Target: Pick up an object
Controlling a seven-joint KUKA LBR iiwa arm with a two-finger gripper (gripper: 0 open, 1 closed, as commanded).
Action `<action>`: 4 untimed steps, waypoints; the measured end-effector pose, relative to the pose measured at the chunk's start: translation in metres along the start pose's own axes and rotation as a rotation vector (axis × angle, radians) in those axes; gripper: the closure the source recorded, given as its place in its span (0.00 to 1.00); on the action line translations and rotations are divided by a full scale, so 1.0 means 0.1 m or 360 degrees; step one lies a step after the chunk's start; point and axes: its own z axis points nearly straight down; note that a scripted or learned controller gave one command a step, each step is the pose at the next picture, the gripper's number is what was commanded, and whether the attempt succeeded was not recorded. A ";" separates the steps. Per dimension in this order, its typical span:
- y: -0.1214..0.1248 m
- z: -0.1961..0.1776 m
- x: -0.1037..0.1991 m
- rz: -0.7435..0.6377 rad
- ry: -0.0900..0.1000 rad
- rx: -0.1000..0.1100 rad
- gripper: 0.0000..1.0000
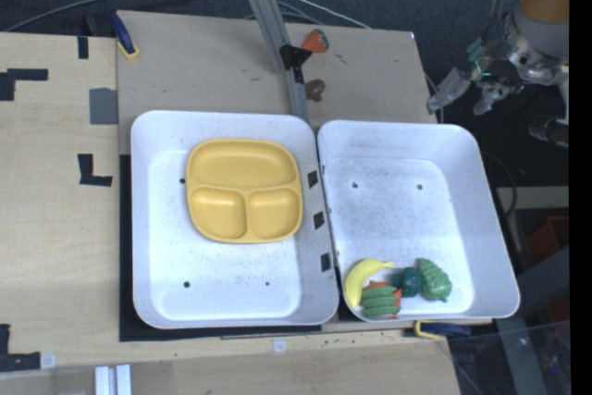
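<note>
Toy foods lie bunched at the near edge of the right bin (462, 190): a yellow banana (362, 277), a red and green piece (380, 299), a dark teal piece (407, 281) and a bumpy green vegetable (433, 279). A yellow divided plate (245, 190) rests in the left bin (153, 227). My gripper (467, 92) hangs at the upper right, outside the bins and past the right bin's far right corner. Its fingers are spread apart with nothing between them.
A grey metal pole (264, 0) slants over the bench behind the bins, with a small red and green item (316, 40) beside its clamp. A blue and yellow clamp (123, 36) sits at the bench's far left corner.
</note>
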 end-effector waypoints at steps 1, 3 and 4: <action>0.00 0.00 0.00 0.0000 0.0000 0.0001 0.00; -0.02 1.05 0.07 0.0001 0.0003 0.0010 0.00; 0.02 1.66 0.15 0.0001 0.0003 0.0011 0.00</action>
